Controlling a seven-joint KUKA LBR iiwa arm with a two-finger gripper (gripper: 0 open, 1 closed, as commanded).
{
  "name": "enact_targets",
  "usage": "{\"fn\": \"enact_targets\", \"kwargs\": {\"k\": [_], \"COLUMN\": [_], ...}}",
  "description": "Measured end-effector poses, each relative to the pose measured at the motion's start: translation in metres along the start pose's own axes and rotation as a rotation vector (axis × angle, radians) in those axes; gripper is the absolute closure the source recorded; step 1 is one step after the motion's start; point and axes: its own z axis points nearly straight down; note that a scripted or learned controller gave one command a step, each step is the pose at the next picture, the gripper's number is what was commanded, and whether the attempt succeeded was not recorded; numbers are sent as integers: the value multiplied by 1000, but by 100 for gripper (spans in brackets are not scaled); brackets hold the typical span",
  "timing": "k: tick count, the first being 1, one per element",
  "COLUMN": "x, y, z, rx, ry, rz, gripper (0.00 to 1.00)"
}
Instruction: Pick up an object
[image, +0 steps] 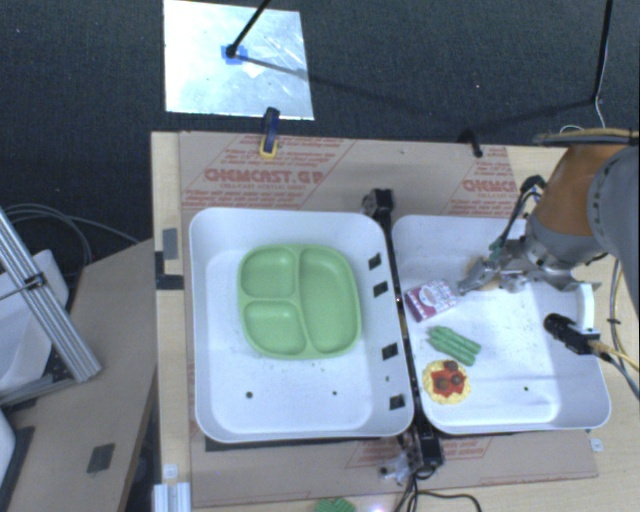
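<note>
Over the right-hand bin (570, 400), the pincer (478, 281) hung low at the end of the grey arm, its tip pointing toward the divider between the two bins. Whether it stood wide or narrow could not be told from this slant; nothing showed clearly between its tips, so no hold could be claimed.

Three candidate objects lay in that bin, all on the divider side of the pincer. One pink-and-white packet (430, 299) sat nearest, just beside the pincer's tip, possibly touching it. One green pod-like toy (455, 345) lay a little farther from the pincer, toward the front of the tabletop, and one round yellow piece with red spots (446, 381) lay beyond that again, near the bin's front corner.

Judging by this, the step in hand was the approach to a grasp, with the packet the likely target. The next move would call for settling squarely over the packet, closing on it, then lifting straight up; being flat, it might slip out.

Well away from the pincer, the left bin (215, 320) held one green divided plate (299, 301) with three compartments.
</note>
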Motion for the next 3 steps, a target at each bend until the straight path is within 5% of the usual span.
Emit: {"fn": "enact_targets", "kwargs": {"k": [1, 2, 3], "x": [19, 17, 92], "y": [25, 25, -15], "z": [-7, -18, -120], "rx": [-6, -8, -10], "ry": [0, -2, 2], "rz": [0, 0, -3], "gripper": [0, 100, 100]}}
